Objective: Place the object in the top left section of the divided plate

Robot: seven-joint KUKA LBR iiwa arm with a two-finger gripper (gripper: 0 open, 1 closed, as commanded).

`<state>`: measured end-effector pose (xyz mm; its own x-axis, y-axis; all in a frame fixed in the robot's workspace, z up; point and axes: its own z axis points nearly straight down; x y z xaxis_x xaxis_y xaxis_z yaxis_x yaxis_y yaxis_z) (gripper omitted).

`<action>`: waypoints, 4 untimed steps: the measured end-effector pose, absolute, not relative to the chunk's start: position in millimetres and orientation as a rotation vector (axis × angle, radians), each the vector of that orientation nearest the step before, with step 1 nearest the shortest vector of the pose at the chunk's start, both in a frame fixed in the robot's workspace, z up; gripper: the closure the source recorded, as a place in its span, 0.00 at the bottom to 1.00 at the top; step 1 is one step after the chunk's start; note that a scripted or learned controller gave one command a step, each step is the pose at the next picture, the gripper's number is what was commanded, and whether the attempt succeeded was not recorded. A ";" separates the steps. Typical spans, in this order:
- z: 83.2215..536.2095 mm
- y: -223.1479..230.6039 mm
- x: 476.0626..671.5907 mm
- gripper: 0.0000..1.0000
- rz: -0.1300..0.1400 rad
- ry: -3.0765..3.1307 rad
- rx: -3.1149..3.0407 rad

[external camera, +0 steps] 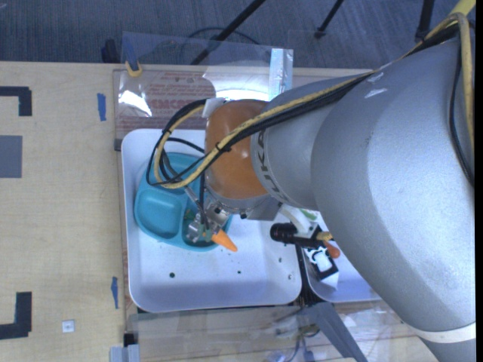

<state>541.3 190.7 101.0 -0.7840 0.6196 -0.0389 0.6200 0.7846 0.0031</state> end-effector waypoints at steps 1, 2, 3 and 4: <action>95.2 194.4 575.7 1.00 -0.033 2.757 1.474; 93.7 181.5 641.7 1.00 -0.006 2.916 1.121; 93.9 192.3 652.8 1.00 -0.049 3.004 0.868; 95.9 194.0 604.8 1.00 -0.034 3.016 0.750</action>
